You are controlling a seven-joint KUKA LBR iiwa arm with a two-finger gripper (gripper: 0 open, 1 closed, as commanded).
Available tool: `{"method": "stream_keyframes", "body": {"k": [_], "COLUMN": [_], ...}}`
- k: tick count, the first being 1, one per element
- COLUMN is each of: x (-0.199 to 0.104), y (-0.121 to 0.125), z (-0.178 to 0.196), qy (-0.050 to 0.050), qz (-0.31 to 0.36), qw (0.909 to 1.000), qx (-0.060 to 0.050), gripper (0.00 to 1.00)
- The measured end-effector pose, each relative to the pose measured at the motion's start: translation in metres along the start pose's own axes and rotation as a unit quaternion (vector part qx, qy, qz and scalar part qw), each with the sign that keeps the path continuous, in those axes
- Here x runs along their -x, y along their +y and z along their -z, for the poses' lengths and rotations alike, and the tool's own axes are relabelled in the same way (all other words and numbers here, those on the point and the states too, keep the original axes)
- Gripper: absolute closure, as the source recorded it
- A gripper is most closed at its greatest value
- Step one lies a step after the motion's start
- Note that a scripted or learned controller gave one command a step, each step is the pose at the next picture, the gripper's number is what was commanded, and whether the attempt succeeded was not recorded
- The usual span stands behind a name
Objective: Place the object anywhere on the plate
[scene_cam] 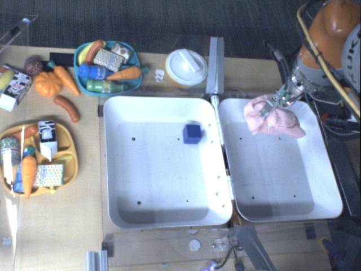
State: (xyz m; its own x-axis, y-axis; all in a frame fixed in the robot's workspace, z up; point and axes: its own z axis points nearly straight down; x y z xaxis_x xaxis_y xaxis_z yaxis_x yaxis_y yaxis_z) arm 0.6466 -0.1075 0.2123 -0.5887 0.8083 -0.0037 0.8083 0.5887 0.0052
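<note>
The two-finger gripper (276,105) of the grey arm with the orange band (327,33) sits pressed into a crumpled pink cloth (273,119), its thin fingers (269,108) closed on a raised fold of the fabric at the cloth's upper middle. The cloth lies bunched at about one o'clock in the shallow white right bin (282,191), near that bin's far wall, with the arm entering from the two o'clock corner of the scene.

Across the metal divider, the shallow white left bin (161,179) carries a small dark-blue cube (192,133) at roughly two o'clock on its floor, well apart from the cloth.

Beyond the bins, at twelve o'clock, a round white lidded container on a yellow base (186,68) stands beside the divider post. At eleven o'clock a blue plastic bowl (107,86) is heaped with toy food. To its left on the wooden bench lie a small orange toy pumpkin (46,83), an orange toy carrot (67,79) and a reddish toy sausage (67,109). At nine o'clock a yellow plastic plate (69,157) holds more toy food and small cartons.
</note>
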Motion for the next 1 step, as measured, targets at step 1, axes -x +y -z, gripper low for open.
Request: {"method": "stream_keyframes", "body": {"k": [1], "x": [-0.0005], "y": [0.0026], "z": [0.0126], "qy": [0.000], "qz": [0.003], "qw": [1.0000], "qx": [0.000], "gripper": [1.00]}}
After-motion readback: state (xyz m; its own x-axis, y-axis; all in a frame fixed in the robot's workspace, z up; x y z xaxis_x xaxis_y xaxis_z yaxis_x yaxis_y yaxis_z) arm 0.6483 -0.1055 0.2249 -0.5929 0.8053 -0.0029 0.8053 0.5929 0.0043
